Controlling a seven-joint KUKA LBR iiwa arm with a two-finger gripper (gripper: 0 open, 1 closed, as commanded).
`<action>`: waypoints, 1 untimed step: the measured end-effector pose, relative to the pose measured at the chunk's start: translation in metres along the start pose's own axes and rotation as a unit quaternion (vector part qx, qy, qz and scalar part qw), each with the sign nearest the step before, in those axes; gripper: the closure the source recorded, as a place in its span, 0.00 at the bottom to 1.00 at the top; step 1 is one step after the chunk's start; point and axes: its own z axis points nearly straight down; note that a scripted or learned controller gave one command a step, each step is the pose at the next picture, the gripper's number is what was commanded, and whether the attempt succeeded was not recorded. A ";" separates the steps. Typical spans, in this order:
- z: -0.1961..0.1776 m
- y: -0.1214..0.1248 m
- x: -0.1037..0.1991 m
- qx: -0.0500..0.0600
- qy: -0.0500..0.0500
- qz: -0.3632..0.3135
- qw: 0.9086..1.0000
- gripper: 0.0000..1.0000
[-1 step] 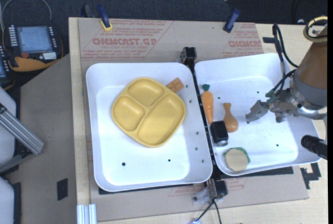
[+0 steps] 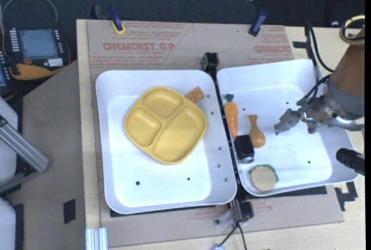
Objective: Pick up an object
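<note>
From the camera view, the pincer (image 2: 288, 119) hangs over the right bin (image 2: 301, 78), its opening unclear, nothing between its tips. Likely targets lie left along the divider: carrot (image 2: 232, 118), brown drumstick (image 2: 255, 131), black block (image 2: 244, 148), within reach.

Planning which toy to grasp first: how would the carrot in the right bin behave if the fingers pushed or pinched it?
The carrot looks like a hard, glossy plastic toy, so probably stiff, light and somewhat slippery. Its round, tapered body lies flat, so a sideways push would likely roll it in an arc. It lies by the bin wall, which may crowd one finger of the gripper.
</note>
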 end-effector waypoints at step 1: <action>0.060 -0.001 0.002 0.001 0.000 0.000 1.000 0.00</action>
